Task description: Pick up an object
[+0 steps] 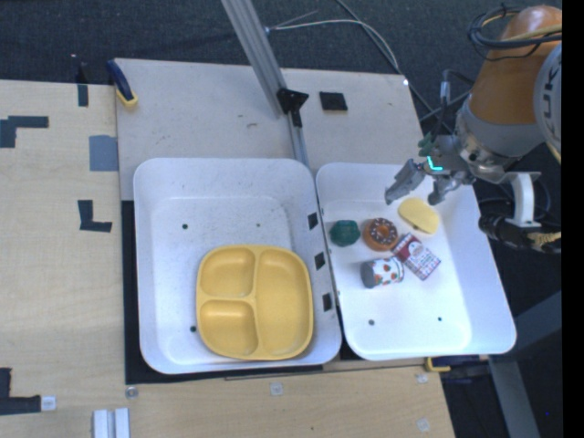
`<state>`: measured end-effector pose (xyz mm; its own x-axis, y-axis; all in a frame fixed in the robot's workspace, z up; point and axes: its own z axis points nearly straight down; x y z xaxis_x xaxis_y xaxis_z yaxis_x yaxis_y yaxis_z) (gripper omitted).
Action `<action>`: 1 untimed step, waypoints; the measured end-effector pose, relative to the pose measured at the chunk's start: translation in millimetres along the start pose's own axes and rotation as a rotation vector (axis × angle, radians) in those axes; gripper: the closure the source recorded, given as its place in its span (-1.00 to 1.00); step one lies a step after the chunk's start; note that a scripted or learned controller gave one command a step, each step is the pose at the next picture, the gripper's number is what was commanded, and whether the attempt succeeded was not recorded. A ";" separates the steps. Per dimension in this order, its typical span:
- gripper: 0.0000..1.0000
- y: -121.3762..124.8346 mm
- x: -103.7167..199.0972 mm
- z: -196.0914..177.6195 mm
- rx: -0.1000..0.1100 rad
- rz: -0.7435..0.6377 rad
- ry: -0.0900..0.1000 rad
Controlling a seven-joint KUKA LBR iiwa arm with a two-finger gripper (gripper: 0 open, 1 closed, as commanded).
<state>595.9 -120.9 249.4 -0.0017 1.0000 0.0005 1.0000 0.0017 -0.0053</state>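
We see the gripper (423, 187) over the far part of the right bin (474, 322), arm (511, 89) coming in from the bench's right edge. Jaws are spread open with nothing between them; both fingers (402, 184) point down toward the bin floor, apart from every item.

Objects in the right bin, clustered in its middle to far half:
- yellow piece (420, 215), pale and rounded, just beside and below the fingertips on the near side. From this angle we can't tell whether one fingertip touches it.
- doughnut (380, 234), brown and round with speckled top, just left of the yellow piece.
- green object (344, 234), dark and rounded, near the bin's left wall, close beside the doughnut.
- red-and-white packet (419, 257), lying flat and tilted, just on the near side of the doughnut and yellow piece.
- grey-and-red item (381, 273), small, touching or nearly touching the packet on its left; shape too small to tell.

Left bin (160, 190) holds a yellow divided tray (255, 301) with three compartments, sitting in the near half, toward the bin's right wall.

On the bench behind the bins we see a slanted metal post (251, 35) and a yellow-tipped blue tool (121, 85) near the far left corner.
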 end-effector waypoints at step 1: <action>-1.00 0.9 0.0 -1.8 -0.004 0.000 0.000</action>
<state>596.8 -120.8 251.2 -0.0020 1.0000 0.0001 1.0000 0.0020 -0.0015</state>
